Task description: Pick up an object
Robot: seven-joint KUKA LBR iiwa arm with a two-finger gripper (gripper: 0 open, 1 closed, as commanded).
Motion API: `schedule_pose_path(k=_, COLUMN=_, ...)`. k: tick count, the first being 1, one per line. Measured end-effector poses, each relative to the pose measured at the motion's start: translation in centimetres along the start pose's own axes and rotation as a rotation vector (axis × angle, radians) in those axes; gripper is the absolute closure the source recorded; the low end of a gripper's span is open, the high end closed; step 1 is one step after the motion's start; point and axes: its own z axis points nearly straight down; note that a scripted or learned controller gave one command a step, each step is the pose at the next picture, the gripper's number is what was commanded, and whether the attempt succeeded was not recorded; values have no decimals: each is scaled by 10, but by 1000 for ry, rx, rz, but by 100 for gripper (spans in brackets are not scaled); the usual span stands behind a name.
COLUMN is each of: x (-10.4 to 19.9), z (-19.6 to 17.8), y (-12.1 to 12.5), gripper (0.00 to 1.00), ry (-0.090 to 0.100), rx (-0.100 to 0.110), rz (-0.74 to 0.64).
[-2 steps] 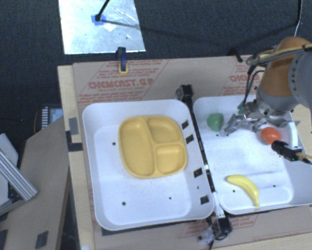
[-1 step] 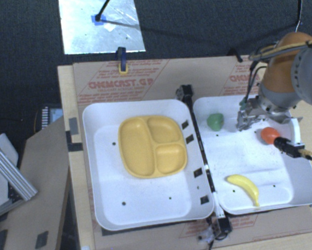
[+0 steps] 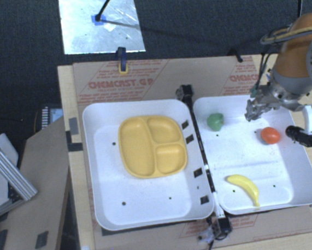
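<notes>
On the left side of the bench, the shallow white left bin (image 3: 101, 154) held a yellow plastic plate with three compartments (image 3: 151, 146), set a little above the bin's middle with bare floor all round it, widest along the near edge. Across the black divider, the shallow white right bin (image 3: 294, 191) held three things well apart: a small green rounded object (image 3: 215, 121) near the far left corner, a yellow toy banana (image 3: 244, 188) lying towards the near edge, and an orange-red ball (image 3: 270, 135) close to the right wall. The grey two-finger gripper (image 3: 253, 110) hung over the bin's far edge, between the green object and the ball (whether its fingers were parted could not be told), touching neither. Open floor lay in the middle.
</notes>
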Motion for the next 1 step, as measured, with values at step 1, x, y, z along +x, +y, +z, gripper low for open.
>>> schedule_pose_path(k=1, x=1, z=-46, y=-3, gripper=100, ry=0, rx=0, rz=-3)
